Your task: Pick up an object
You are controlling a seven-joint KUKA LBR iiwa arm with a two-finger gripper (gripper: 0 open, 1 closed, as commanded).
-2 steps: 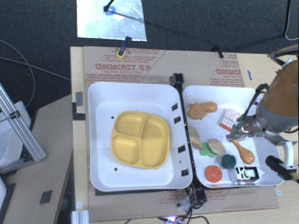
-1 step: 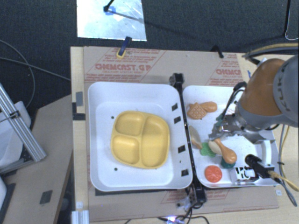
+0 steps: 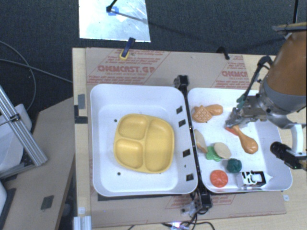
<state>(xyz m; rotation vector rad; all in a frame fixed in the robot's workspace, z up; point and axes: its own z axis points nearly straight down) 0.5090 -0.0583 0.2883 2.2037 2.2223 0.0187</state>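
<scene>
In the right bin (image 3: 278,178), the gripper (image 3: 233,121) is hanging low over the upper end of a toy drumstick (image 3: 245,140), a smooth, glossy piece with a tan rounded bulb and a reddish tip pointing up toward the fingertips. Whether the gripper is closing on anything is impossible to tell, since its dark metal parts are blurring together there. A waffle-textured orange piece (image 3: 206,112) is lying near the bin's upper left, well clear of the drumstick. Lower down, a pale wedge (image 3: 199,141), a beige-and-green lump (image 3: 218,151), a dark teal ball (image 3: 234,165) and a round red-orange fruit (image 3: 219,178) are sitting clustered together. In the left bin (image 3: 103,99), a matte yellow divided plate (image 3: 144,143) with three rounded compartments is resting flat.
</scene>
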